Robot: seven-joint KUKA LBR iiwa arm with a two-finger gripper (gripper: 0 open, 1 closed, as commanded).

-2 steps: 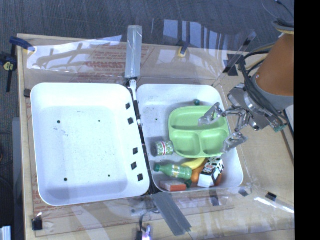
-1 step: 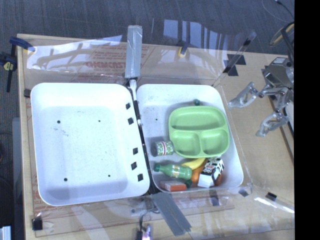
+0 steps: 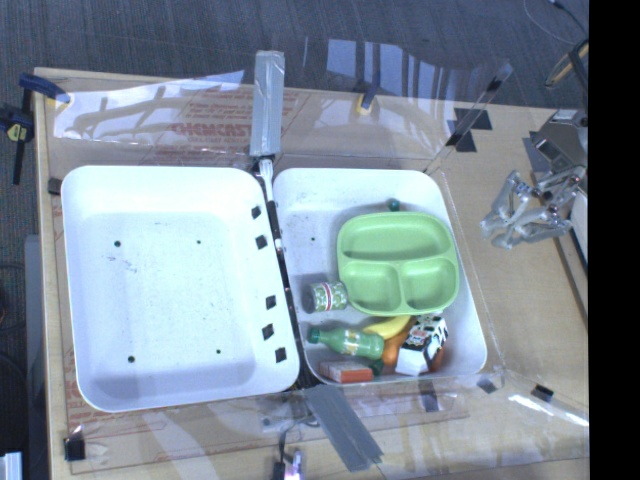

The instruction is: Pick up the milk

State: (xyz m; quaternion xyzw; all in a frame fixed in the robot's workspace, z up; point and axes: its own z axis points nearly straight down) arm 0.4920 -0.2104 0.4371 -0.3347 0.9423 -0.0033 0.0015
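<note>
I had the hand point(image 3: 520, 218) parked at right, fingers apart, gripping nothing; next it needed to reach the milk point(image 3: 422, 346) at lower right.

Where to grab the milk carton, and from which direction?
Judging by its pose, grip the milk carton across its flat sides, descending from above. It lies in the right bin's near corner, with the banana at its left and the bin wall close right.

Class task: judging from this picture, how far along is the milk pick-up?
Nothing looks done: the milk lies in the right bin, near its front edge beside the banana. The hand sits outside the bin, to its right. Reaching, grasping and lifting all remain.
</note>
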